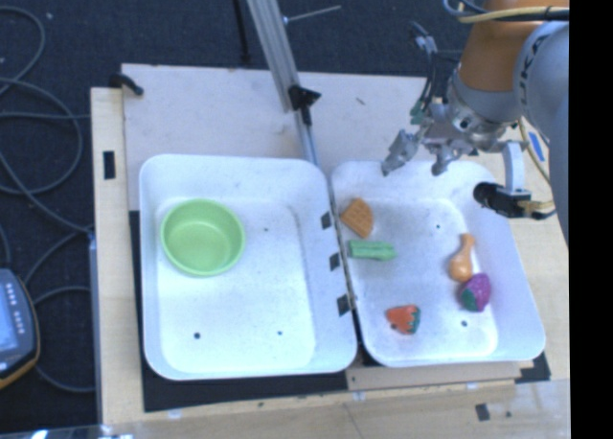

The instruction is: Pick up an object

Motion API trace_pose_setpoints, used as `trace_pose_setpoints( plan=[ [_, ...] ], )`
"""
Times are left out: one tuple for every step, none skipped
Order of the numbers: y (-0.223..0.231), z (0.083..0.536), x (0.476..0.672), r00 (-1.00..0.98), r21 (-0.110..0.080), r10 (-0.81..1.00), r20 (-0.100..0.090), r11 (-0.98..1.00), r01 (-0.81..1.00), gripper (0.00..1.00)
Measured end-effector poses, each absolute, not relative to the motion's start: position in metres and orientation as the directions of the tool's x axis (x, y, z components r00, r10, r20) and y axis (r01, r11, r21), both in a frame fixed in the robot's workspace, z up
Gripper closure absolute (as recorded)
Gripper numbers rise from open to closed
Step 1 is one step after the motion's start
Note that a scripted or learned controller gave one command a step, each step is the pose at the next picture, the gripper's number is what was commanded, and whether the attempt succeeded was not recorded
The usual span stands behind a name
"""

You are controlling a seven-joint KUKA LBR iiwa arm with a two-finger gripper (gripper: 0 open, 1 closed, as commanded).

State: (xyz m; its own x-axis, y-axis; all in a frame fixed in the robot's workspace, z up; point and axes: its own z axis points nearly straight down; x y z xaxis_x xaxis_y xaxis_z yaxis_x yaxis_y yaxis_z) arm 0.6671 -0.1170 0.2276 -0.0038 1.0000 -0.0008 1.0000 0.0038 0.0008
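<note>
Objects for picking lie in the right bin point(512, 332), five small pieces scattered across its white floor. Taking the green stick point(371, 251) as the landmark: it is a short, pale green bar lying nearly level near the bin's left wall. Just above it sits an orange wedge point(357, 218), tan-orange with a blunt corner. Below and slightly right of the stick is a red piece with a green end point(403, 318) (it looks like a toy strawberry or pepper, though I cannot tell which). Well to the right of the stick lies a pale orange, pear-shaped piece point(463, 257), upright in the view, and just beneath that a purple piece with a green patch point(475, 291), the two close enough that they may touch.

No brand, label or readable writing can be made out on any of them.

The gripper point(419, 158) hangs above and to the right of the stick, over the bin's far rim, its two fingers spread apart with nothing between them.

The middle of the bin's floor, right of the stick, is bare white. Far left of the stick, in the left bin point(287, 351), stands a green bowl point(201, 236).
</note>
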Motion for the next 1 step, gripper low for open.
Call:
trace_pose_setpoints(
  plan=[
    [-0.1173,0.2276,0.6670,-0.004,0.000,1.000,-0.002,0.004,1.000,0.00]
  ],
)
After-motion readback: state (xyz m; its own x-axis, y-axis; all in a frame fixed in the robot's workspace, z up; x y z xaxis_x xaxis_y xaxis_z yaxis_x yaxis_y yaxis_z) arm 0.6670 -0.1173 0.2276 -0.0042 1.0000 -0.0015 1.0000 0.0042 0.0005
